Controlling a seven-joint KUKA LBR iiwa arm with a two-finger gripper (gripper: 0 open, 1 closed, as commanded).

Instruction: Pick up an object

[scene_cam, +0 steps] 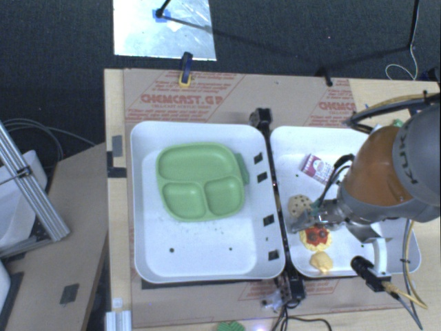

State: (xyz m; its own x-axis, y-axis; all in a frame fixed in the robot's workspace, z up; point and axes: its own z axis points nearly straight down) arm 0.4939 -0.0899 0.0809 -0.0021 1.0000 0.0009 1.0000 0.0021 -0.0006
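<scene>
The gripper [308, 218] hangs low in the right bin [289, 143], near its left wall, just above a red-and-yellow toy [316, 237]; whether it is clenched or released, I cannot tell. A beige cookie [298, 203] lies beside it, apparently touching. A green divided plate [200, 181] fills the left bin [207, 267].

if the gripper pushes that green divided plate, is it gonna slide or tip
The green plate lies flat and wide in the left bin, so it would probably slide, not tip. It looks like stiff moulded plastic, likely light. Its low, rounded rim may give the gripper little to pinch.
</scene>
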